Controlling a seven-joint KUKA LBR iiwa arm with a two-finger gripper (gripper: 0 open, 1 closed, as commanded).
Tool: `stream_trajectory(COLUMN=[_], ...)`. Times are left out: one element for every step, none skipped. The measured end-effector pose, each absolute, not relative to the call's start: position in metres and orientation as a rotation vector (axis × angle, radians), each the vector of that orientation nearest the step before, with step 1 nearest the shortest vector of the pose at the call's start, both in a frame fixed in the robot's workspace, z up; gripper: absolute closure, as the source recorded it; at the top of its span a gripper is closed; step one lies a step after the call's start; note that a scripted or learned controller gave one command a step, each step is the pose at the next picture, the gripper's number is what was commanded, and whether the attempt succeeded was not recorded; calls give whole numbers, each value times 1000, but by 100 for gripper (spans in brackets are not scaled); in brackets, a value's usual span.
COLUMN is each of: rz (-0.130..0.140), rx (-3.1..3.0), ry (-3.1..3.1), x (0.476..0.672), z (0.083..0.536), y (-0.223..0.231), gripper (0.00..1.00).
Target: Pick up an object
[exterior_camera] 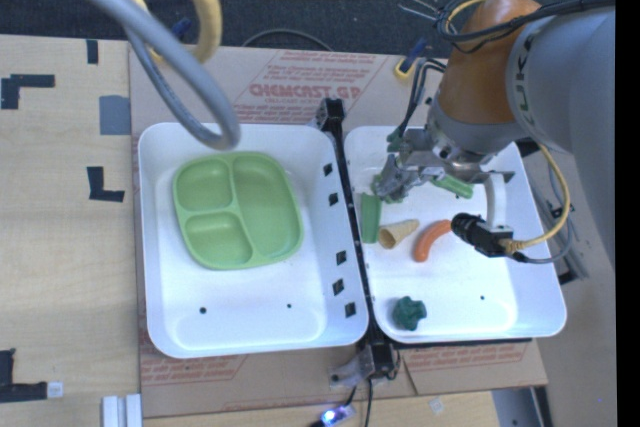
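In the right bin (535, 300) the tool (397, 177) hangs low by the divider, its grip impossible to judge, just above a green cylinder (369, 218), with a tan cone (398, 233) and an orange sausage (432, 240) beside it and a dark green broccoli piece (408, 311) well apart.

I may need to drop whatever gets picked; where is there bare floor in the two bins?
Left bin: a bare strip along the near wall, in front of the green divided plate. Right bin: bare between the dark green piece and the near right corner. Crowded under the gripper, around the green cup, cone and orange sausage.
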State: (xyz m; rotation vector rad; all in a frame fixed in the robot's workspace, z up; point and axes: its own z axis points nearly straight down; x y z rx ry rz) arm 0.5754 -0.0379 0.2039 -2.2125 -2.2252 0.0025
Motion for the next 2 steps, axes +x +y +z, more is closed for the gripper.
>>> stream_trajectory(rz=[3, 2], rx=[-2212, -2212], ry=[-2226, -2226], x=[567, 560], z=[197, 198], y=[14, 60], gripper=[100, 100])
